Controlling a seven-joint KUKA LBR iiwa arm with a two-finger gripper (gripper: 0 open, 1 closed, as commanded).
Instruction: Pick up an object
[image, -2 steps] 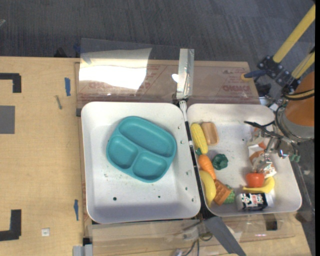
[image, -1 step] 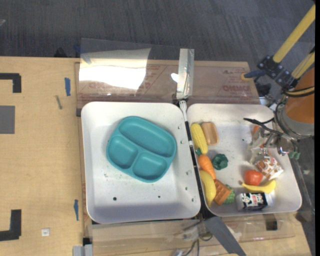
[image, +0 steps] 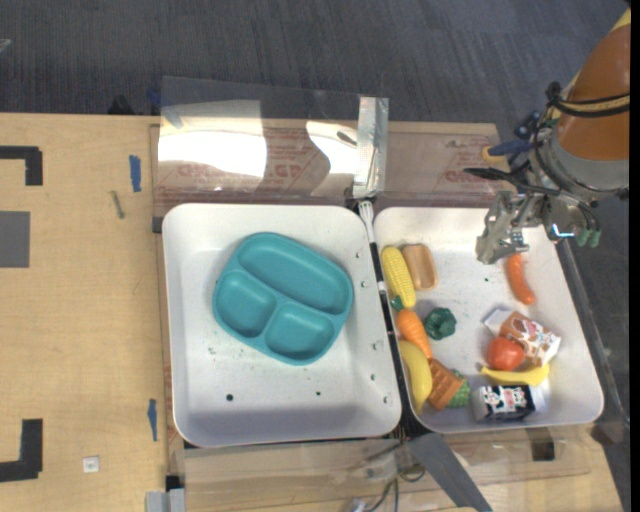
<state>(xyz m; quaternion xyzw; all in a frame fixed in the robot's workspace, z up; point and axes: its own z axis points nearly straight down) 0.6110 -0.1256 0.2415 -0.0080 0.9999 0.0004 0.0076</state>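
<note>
Gripper (image: 503, 243) hangs over right bin (image: 455, 225), far corner; I cannot tell its aperture. Nearest target, an orange chilli-like toy (image: 520, 278), lies just beside it near the wall. Risk as I judge it: fingers clip the wall, or slip off that narrow shape.

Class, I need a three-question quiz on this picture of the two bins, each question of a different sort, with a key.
1. True or false: the teal plate lies in the left bin.
2. Which thing lies nearest the gripper? A. corn cob B. orange chili pepper C. milk carton
3. Fill in: the tomato lies in the ____ bin.

Key: 1. true; 2. B; 3. right
</note>
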